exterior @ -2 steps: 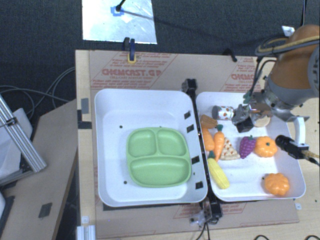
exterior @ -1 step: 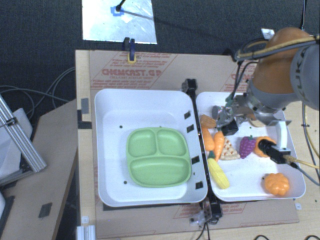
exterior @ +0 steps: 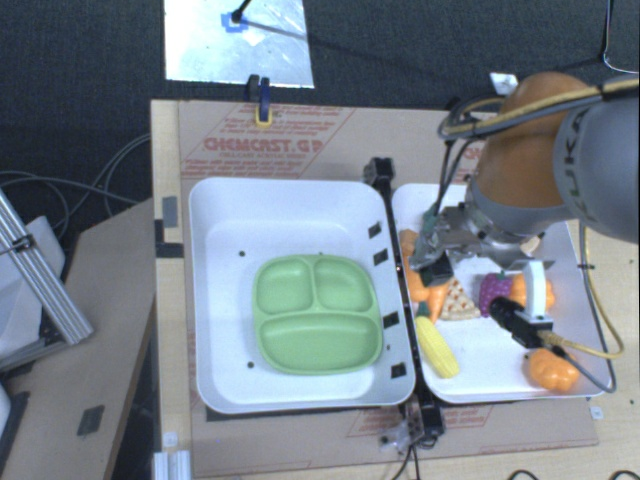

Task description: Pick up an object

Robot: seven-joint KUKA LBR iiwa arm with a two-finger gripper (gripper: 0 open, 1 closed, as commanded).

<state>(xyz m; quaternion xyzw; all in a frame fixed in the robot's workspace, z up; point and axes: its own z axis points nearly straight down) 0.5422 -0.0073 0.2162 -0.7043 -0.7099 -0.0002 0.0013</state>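
Reached in from three o'clock, grey arm point(exterior: 590, 158) bent low over the right bin point(exterior: 570, 388), orange band above the wrist. End effector point(exterior: 432, 253) hung at the bin's nine o'clock side; cannot tell whether apart or together. Glossy plastic toy food below: yellow corn cob point(exterior: 437, 346) at six o'clock, pizza slice point(exterior: 459, 304), purple grapes point(exterior: 494, 290), smooth orange fruit point(exterior: 553, 371). Matte green divided plate point(exterior: 318, 313) in the left bin point(exterior: 230, 218) on the worktop point(exterior: 290, 140).

This is a robotics lab: a grey industrial arm point(exterior: 560, 158) over a cardboard-covered worktop point(exterior: 270, 138), loose cables point(exterior: 60, 198) on dark carpet point(exterior: 80, 68), aluminium framing point(exterior: 40, 288) alongside.
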